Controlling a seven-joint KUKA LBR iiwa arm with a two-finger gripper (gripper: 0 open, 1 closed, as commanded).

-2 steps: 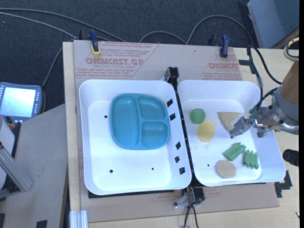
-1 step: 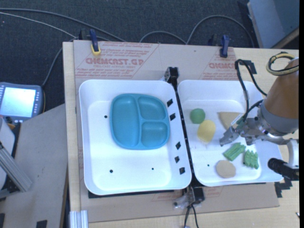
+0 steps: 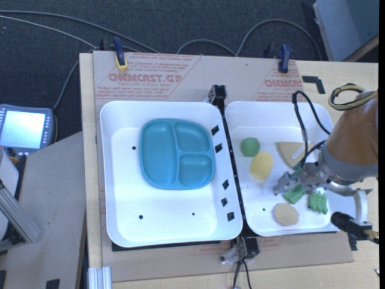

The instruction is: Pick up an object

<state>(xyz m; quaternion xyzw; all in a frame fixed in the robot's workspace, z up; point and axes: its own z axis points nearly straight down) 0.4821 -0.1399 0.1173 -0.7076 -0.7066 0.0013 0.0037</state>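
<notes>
**White bins, gripper low in the right one, no lift confirmed**

Blue is the only colour in the left white bin (image 3: 120,221): we note a sectioned blue plastic tray (image 3: 177,154) lying flat in it, untouched and well apart from the arm.

Moving right, the right white bin (image 3: 252,221) holds the candidates: a small green ball (image 3: 250,146), a yellow rounded lump (image 3: 261,165) just below it, a tan wedge-shaped piece (image 3: 290,152), a tan oval piece (image 3: 286,214) near the front wall, and two green leafy-looking pieces (image 3: 317,202).

The two-finger gripper (image 3: 291,185) sits low among these, its tip against or just beside one green piece (image 3: 295,193). We cannot tell whether it is gripping or slack; the wrist hides it.

Our judgement: approach is done, grasp unconfirmed, lift remains. Every object appears to rest on the bin floor.
</notes>
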